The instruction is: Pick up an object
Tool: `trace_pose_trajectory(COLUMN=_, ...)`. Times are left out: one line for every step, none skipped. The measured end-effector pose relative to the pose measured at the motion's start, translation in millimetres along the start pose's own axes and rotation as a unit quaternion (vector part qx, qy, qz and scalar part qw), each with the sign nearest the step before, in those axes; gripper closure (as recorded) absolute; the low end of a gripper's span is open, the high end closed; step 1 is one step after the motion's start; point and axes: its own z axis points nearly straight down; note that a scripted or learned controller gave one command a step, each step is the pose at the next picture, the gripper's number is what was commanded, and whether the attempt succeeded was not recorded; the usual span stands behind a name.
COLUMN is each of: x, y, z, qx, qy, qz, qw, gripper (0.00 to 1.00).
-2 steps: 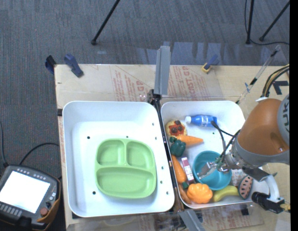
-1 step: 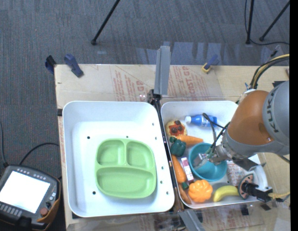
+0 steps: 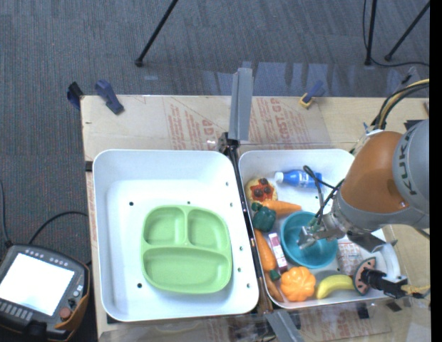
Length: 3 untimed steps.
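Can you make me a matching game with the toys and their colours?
Things:
1. divided plate
2. pumpkin
3. banana
4. bowl

Colours:
A. yellow
B. teal
C. green
D. orange

Pairs: 1-C, 2-D, 3-A, 4-B

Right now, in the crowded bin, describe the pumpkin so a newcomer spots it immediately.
Look in the right-hand white bin, along its near edge. The pumpkin sits just below the teal bowl, left of the yellow banana. It is the round, ribbed orange one; the carrots nearby are long and thin.
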Motion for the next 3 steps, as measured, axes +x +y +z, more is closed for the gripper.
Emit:
trace_pose_trajectory(x=57.3, y=30.5, z=-91.6, qx=-0.001, qy=-0.001, qz=0.177, qw=0.9842, gripper=1.0)
trace_pose_trajectory(x=56.6, y=29.5, z=-90.3, qx=0.0, qy=-0.001, qz=0.177, qw=0.9841, gripper=0.0)
trace_pose_trajectory(x=34.5, y=22.9, z=10.1, qx=0.001, qy=-0.001, qz=0.201, qw=0.9796, gripper=0.0)
